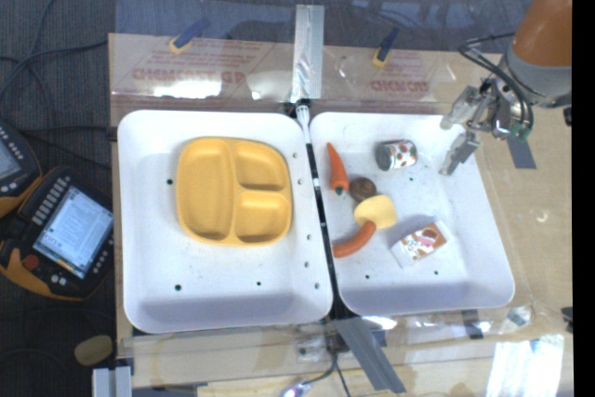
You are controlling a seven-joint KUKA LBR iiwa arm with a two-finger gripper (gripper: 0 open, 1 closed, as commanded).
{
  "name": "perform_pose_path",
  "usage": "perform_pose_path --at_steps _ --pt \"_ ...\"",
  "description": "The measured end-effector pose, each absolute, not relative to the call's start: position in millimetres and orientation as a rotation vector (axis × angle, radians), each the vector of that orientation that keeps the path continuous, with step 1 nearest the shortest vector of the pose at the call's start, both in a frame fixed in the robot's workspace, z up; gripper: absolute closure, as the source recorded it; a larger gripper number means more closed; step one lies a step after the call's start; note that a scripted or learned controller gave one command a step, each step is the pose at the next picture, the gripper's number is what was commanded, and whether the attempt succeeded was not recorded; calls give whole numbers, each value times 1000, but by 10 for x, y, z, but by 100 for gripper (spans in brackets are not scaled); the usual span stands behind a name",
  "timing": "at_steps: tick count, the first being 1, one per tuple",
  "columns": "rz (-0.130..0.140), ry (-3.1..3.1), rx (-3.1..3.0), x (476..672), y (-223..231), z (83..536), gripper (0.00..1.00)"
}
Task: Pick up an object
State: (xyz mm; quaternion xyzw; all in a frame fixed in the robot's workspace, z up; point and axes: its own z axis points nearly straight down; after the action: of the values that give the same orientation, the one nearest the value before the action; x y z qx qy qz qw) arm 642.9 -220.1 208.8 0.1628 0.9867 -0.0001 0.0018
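The right bin holds a small printed can lying on its side, an orange carrot, a brown round piece, a yellow chunk, an orange-red sausage-like piece and a white printed packet. My gripper hangs over the bin's upper right corner, to the right of the can. Its two grey fingers stand spread apart with nothing between them.
The left bin bears a yellow divided plate. A metal divider strip stands at the back between the bins. A handheld pendant with cables lies off the bench at the left.
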Motion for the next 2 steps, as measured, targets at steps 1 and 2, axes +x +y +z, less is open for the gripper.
perform_pose_path --at_steps 1,2 --pt "-7 3112 399 6599 -2214 2363 0" --pt "0 3102 471 6625 -2215 2255 0"
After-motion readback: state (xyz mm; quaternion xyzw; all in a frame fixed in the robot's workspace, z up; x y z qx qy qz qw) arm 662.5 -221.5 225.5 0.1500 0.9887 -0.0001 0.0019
